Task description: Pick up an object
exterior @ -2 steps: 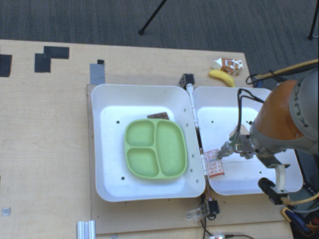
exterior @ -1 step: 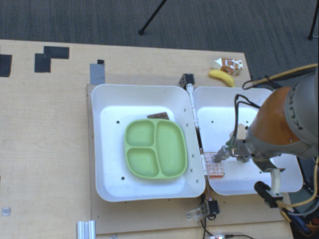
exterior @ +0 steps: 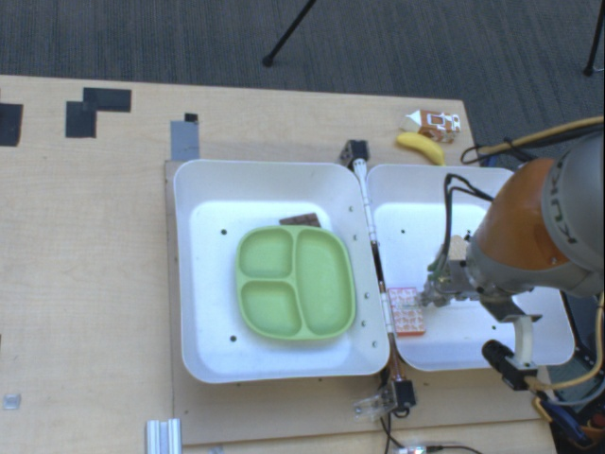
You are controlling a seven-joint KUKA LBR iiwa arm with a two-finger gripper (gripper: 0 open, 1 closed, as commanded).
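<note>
While the claw [exterior: 440, 287] is lowered into the right bin [exterior: 473, 348], its state cannot be told; a small patterned card [exterior: 406, 310] is seen just beside it, near that bin's left wall. A green divided plate [exterior: 295, 284] is seen in the left bin [exterior: 203, 253].

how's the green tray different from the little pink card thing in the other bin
The green tray is far larger than the pink card. The tray is plain green with three moulded compartments; the card is flat, with a pink and white pattern. The tray lies mid left bin; the card lies by the right bin's left wall, beside the gripper. Both lie flat on a bin floor.
</note>
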